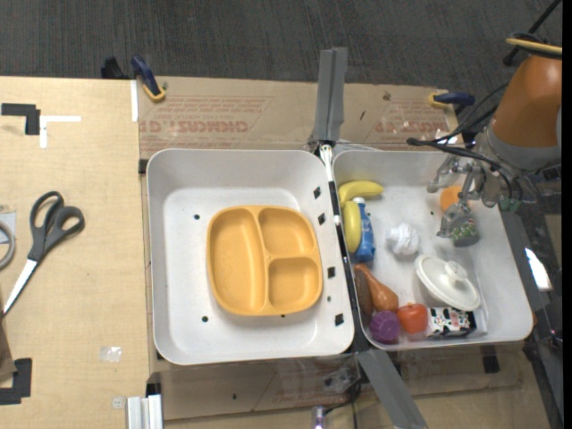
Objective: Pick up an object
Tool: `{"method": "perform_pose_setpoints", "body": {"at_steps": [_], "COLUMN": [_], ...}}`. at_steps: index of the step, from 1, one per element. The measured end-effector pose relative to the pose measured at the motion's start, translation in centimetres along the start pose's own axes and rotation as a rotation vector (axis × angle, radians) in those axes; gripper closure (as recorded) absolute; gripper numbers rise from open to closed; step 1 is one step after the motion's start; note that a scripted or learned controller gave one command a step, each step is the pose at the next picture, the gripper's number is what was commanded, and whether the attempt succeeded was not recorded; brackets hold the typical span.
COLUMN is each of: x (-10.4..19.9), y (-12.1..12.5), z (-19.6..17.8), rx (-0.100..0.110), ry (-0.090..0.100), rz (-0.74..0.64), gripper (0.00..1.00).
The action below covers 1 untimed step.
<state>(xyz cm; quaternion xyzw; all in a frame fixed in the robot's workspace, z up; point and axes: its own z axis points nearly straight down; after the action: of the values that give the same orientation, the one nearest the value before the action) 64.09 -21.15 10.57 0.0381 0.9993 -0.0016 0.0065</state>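
Tan bench point(71, 329) on the far left carries black-handled scissors point(40, 235), blades pointing down-left, well apart from the bins.

Left bin point(170, 329): white, shallow, holds one yellow divided plate point(264, 259) (three compartments, one long on the left, two smaller on the right). Plate sits roughly centred on the bin floor.

Grey divider bar point(332, 96) runs down to the seam between the two bins.

Right bin point(505, 324), going left to right:
- banana point(360, 189) at the top left, against the bin's left wall
- blue and yellow bottle point(360, 232) just below it, lying lengthwise along the wall
- brown pear-shaped item point(373, 286) below that, tip toward the wall
- purple round fruit point(385, 327) near the bottom edge, touching the red tomato-like item point(412, 316)
- crumpled white wad point(403, 239) mid-bin
- white lid with knob point(449, 281) right of centre
- black and white box point(450, 323) just below the lid, at the bottom edge

Gripper point(462, 223) hangs over the upper right of the right bin, arm's orange band point(532, 101) above it at the frame's right. A small greenish speckled object point(464, 231) sits at the fingertips; looks pinched between the fingers, though the view is cluttered with cables there. An orange item point(451, 197) shows just behind the gripper body.
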Motion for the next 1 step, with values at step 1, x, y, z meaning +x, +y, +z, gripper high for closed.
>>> {"method": "perform_pose_setpoints", "body": {"at_steps": [1], "x": [-0.11], "y": [-0.24], "z": [1.05], "rx": [-0.002], "ry": [0.004], "rz": [0.098], "gripper": [0.0]}}
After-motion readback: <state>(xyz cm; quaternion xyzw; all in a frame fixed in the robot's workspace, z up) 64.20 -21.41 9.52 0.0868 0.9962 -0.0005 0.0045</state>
